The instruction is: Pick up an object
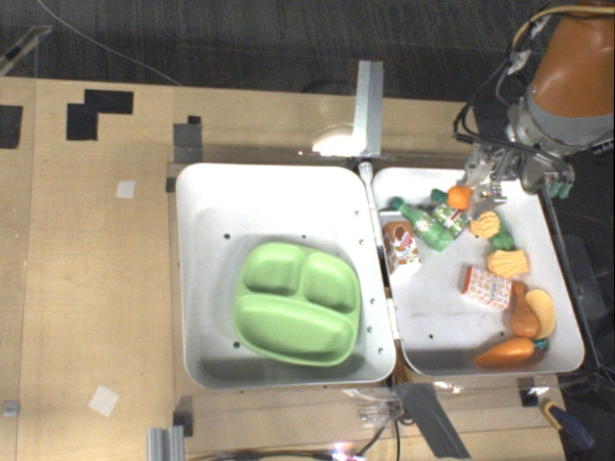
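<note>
The arm's orange-banded wrist (575, 56), rising highest toward the overhead camera, is the nearest thing in view, and below it the gripper (487, 188) hangs over the back corner of the right bin (567, 286).

Whether the gripper's fingers are spread or pressed together cannot be told; they blur into the clutter under them, and nothing can be seen caught between them. Just beside them lies a small orange ball-like toy (459, 198), the likeliest thing to be picked, touching or nearly touching a green bottle-shaped toy (428, 223). A yellow ridged piece (485, 225) sits just below the gripper.

By the look of it the task is barely begun: the arm is placed above the pile, yet every object rests on the bin floor. The closing, the grip and the lift are all left to do.

Farther out in the same bin are a second yellow ridged piece (507, 262), a small printed box (400, 245) against the dividing wall, a pink patterned packet (486, 288), and, along the near right edge, a brown-and-yellow toy (531, 313) and an orange carrot-like toy (504, 352).

The left bin (207, 209) holds a single green divided tray (298, 302), lying flat, well apart from the gripper.
</note>
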Action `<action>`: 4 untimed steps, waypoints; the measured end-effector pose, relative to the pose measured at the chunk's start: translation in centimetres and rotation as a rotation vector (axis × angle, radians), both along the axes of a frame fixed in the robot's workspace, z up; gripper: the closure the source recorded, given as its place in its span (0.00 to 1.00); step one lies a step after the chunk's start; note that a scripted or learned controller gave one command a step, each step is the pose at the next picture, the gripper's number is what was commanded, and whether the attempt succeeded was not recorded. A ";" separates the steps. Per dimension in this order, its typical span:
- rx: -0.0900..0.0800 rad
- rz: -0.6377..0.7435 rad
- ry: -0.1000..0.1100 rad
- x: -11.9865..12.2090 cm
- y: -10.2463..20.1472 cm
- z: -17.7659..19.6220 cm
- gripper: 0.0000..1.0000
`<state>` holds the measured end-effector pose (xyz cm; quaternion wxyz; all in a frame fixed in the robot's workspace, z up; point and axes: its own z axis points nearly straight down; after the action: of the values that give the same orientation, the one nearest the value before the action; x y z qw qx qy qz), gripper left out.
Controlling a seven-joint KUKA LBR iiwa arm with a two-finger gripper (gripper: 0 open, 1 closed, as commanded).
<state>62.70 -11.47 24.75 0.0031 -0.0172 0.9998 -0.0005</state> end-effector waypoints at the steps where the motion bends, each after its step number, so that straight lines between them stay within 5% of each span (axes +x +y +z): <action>1: 0.004 -0.364 -0.003 3.4 3.3 4.3 1.00; 2: 0.003 -0.297 0.002 0.9 4.4 0.9 1.00; 3: 0.003 -0.299 0.002 -5.1 6.3 0.2 1.00; 4: 0.003 -0.403 0.000 0.7 3.9 0.5 1.00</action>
<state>63.43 -7.56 25.22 0.0028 0.1833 0.9830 0.0005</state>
